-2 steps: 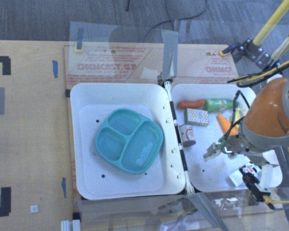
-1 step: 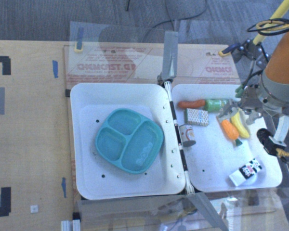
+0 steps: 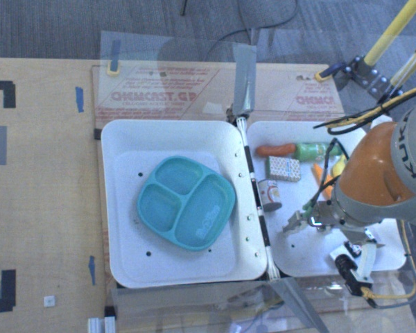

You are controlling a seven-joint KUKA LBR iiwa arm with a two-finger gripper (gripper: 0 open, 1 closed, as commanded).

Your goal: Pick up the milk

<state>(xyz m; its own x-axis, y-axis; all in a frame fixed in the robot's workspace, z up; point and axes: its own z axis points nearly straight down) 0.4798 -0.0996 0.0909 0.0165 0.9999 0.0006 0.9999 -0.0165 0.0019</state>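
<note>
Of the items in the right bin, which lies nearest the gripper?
The small grey-and-red can by the divider, left of the gripper; the patterned carton and orange carrot lie farther up.

bright, even light; slightly soft.

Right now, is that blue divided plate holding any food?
Empty. The blue divided plate lies flat in the left bin, and all three compartments show bare blue.

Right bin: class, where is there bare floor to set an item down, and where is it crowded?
Right bin: bare floor lies along the near edge, left of the tool. Its far end is crowded: carrot, green bottle, patterned carton, small can.
</note>
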